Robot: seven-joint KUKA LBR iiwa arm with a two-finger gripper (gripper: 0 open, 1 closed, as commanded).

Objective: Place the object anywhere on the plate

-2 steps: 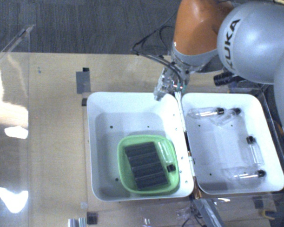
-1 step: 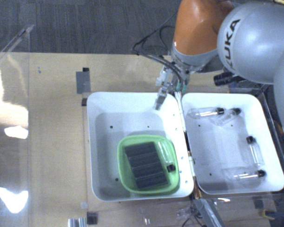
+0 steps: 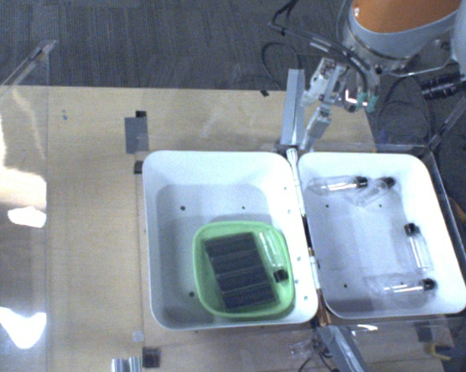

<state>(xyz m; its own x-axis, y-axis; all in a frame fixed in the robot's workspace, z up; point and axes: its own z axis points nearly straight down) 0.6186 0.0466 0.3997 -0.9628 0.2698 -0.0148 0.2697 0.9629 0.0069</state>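
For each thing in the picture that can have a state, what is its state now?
Green plate: flat in the left bin, carrying a dark ridged block and one clear tube along its right side.
Clear tubes: four lying loose in the right bin, near its walls, apart from each other.
Gripper: raised above the bench, beyond the far edge where the bins meet.

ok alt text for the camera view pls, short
A green plate sits in the left white bin, holding a dark ridged insert and one clear vial with a black cap. The right white bin holds several more clear vials, and the gripper hangs beyond the bins' far edge.
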